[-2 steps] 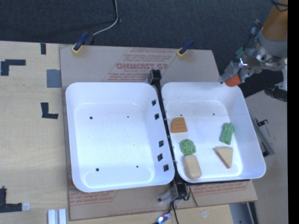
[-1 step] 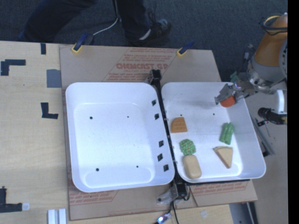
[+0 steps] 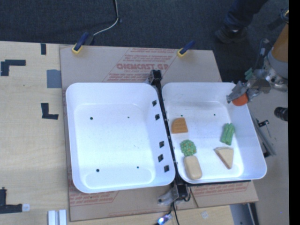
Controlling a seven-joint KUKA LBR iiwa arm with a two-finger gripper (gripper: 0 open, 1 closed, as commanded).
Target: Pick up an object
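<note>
Nearest camera: tan oblong (image 3: 192,167) in right bin (image 3: 206,93); green stick (image 3: 228,133) at 7 o'clock from gripper (image 3: 239,97), long axis 12-to-6; gripper opening indeterminable, orange item (image 3: 240,101) at tip.

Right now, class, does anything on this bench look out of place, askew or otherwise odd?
One thing stands out: a small orange-red object sits at the gripper over the right bin's far right rim, apart from the other items. The orange piece, two green pieces and two tan pieces lie loose inside, none spilled.
</note>
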